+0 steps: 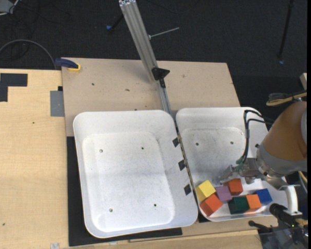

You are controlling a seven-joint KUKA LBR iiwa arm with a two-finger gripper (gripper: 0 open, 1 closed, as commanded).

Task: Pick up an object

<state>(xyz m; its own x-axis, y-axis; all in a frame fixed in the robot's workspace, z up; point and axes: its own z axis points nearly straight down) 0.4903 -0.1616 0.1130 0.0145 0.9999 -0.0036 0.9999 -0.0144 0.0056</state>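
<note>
Seven blocks crowd the near corner of the right bin [212, 123] on my screen: a yellow block [206, 189], purple block [224, 193], two orange-red blocks [212, 204] [235, 185], a green block [238, 205], an orange block [253, 201] and a blue block [264, 195]. The gripper [237, 174] hangs low just above them; how it is set I cannot tell. The left bin [129, 170] sits beside it.

Two bins sat side by side on the table [197, 82]. A cluster of blocks [230, 195] lay in the right bin's [212, 126] near corner. The left bin [129, 175] lay beside it.
</note>
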